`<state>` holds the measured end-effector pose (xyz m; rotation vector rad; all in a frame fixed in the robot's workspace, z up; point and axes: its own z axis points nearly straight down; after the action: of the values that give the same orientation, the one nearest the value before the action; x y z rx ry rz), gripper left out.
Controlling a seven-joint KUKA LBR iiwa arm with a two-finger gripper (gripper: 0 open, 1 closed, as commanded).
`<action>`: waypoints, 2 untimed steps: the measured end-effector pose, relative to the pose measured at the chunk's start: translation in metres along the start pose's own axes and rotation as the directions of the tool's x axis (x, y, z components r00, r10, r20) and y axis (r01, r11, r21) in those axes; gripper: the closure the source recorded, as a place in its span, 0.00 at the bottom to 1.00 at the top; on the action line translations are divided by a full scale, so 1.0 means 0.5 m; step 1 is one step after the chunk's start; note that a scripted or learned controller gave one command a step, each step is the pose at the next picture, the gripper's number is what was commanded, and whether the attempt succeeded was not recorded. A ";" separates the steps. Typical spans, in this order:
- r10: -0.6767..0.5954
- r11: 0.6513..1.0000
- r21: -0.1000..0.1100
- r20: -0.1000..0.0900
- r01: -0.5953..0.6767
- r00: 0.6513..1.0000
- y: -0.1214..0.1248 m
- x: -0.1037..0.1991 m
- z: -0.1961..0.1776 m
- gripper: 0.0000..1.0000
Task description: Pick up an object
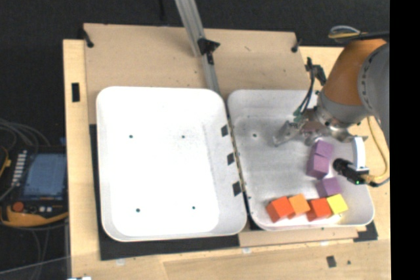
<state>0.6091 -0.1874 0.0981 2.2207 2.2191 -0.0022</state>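
Since the grey metal claw [286, 135] hangs low over bare floor in the right shallow white bin [262, 105], grasping nothing, its opening too blurred to tell, it should shift toward the nearby purple foam block [321, 158] and straddle it squarely before clenching.

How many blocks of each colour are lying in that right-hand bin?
Purple blocks: 2, one beside the gripper, one nearer the front.
Orange blocks: 3, in a row at the front wall.
Yellow blocks: 1, at the end of that row.
Total: 6, all in the right bin.
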 end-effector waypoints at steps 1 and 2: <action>0.000 1.000 -0.003 0.000 0.000 1.000 0.002 -0.001 -0.023 1.00; 0.001 1.000 -0.006 0.000 -0.001 1.000 -0.003 -0.018 -0.141 1.00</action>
<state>0.6075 -0.1963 0.1685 2.2185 2.2156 0.0052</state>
